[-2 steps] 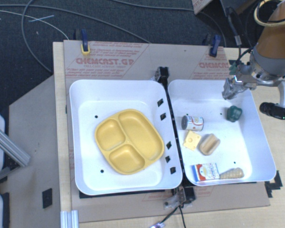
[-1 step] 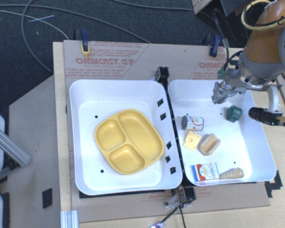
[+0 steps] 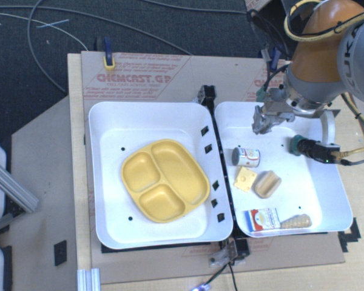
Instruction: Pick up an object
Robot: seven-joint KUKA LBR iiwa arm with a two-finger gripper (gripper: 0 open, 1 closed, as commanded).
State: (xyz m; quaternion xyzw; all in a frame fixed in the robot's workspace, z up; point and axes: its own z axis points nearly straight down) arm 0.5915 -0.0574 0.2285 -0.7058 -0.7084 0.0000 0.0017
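The gripper (image 3: 262, 125) hangs over the right bin (image 3: 327, 187), near its back rim; whether its fingers are spread, I cannot tell. Nearest toward the front lies a small can (image 3: 246, 157), then cheese wedge (image 3: 245, 179), bread roll (image 3: 267, 183), carton (image 3: 262, 219) and cone (image 3: 295, 222).

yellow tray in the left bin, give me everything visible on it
The yellow tray looks like matte plastic, a rounded shape with three compartments split by raised ridges. It lies flat, right side up and turned askew, near the middle of the left bin, resting on its floor. Nothing sits in the compartments or touches it.
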